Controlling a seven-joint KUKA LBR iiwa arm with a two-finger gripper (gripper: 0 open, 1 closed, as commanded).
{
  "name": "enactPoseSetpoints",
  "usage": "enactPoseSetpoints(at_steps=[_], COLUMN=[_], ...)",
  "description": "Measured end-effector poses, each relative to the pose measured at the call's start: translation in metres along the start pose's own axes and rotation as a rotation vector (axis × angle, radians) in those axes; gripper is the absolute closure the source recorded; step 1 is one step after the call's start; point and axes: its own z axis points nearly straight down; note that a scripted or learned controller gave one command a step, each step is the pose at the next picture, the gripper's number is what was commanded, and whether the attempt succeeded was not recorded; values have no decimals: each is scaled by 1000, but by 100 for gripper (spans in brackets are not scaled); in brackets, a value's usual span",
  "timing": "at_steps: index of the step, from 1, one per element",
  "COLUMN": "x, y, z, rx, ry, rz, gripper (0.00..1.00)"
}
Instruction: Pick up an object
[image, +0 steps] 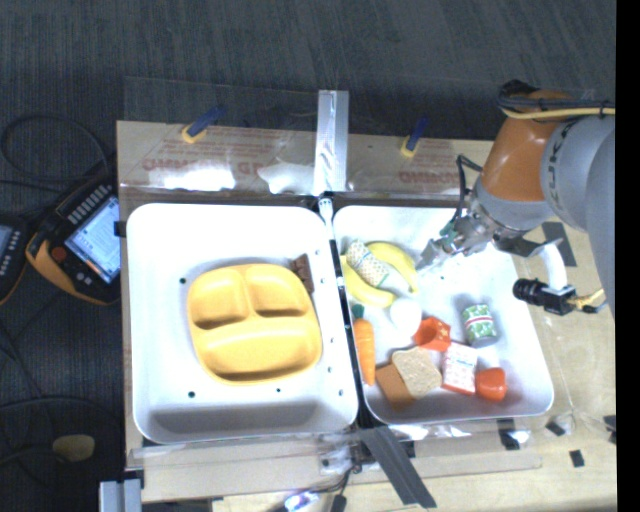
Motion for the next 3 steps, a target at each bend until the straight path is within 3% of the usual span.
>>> enactPoseSetpoints(at_steps=[1, 2, 3], x=[0, -36, 3], y=[0, 27, 41], z=[0, -86, -26], rx=[0, -2, -3], ry=[1, -3, 0], rz=[0, -314, -531], gripper=[0, 0, 0])
